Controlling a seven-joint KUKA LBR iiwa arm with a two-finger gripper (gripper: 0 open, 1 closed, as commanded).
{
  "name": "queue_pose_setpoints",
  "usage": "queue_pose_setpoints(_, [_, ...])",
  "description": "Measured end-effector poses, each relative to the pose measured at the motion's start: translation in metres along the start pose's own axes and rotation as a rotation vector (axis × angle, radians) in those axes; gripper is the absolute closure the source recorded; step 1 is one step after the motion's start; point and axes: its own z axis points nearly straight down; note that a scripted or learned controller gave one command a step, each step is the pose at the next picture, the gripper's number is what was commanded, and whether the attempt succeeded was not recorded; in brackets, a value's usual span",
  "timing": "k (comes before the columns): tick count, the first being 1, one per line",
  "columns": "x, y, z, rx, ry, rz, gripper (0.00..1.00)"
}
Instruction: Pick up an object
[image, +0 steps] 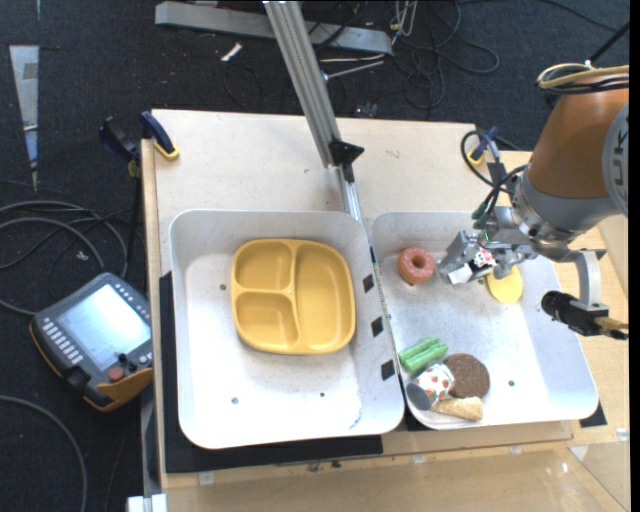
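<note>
Pink doughnut (416, 265) lay just left of the tool (463, 268), both low in the right bin (560, 370); whether the tool was wide or narrow, I could not tell.

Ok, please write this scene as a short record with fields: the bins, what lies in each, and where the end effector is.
left bin: holds a yellow divided plate
right bin: holds a pink donut, a yellow round piece, a green item, a brown cookie and a tan wedge
near-corner cluster: green item, brown cookie and tan wedge lie close together
end effector: over the right bin, between the pink donut and the yellow round piece
grasp: cannot tell
</note>
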Motion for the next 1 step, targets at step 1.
queue_pose_setpoints(1, [-0.0001, 0.0001, -0.0001, -0.001, 0.0, 0.001, 0.0])
